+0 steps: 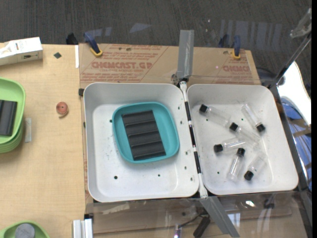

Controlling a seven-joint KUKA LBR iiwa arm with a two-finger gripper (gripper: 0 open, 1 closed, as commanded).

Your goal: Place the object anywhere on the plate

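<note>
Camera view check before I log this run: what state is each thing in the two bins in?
Teal plate: flat in the left bin, bearing a black ridged insert.
Vials: six, clear, black-capped, lying on their sides, scattered in the right bin, none on the plate.

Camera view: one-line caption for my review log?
Teal plate holding a black ridged insert sits in the left bin; clear black-capped vials lie scattered in the right bin.
</note>
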